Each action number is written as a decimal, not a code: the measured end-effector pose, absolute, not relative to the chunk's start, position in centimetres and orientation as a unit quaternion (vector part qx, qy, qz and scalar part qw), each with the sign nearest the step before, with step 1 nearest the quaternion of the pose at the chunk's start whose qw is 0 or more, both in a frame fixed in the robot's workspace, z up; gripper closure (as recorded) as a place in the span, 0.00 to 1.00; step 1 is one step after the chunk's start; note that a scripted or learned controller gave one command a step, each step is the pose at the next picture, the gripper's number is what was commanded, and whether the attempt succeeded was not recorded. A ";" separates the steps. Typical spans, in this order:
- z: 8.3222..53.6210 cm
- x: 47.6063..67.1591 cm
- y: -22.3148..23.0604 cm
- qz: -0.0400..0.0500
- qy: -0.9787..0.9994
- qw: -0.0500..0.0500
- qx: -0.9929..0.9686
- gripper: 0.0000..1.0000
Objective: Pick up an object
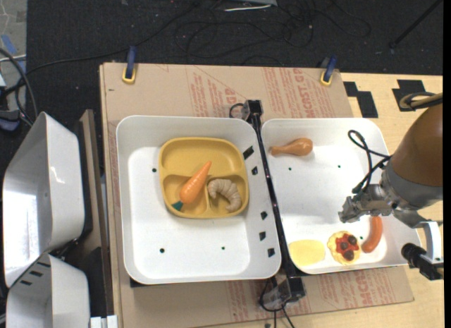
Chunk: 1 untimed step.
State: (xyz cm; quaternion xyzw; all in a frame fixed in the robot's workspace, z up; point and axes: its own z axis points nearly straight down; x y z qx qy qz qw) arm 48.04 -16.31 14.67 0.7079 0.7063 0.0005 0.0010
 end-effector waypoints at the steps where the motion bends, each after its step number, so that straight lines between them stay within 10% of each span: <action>1: 18.9 48.0 -16.6 0.001 0.708 0.002 0.706 1.00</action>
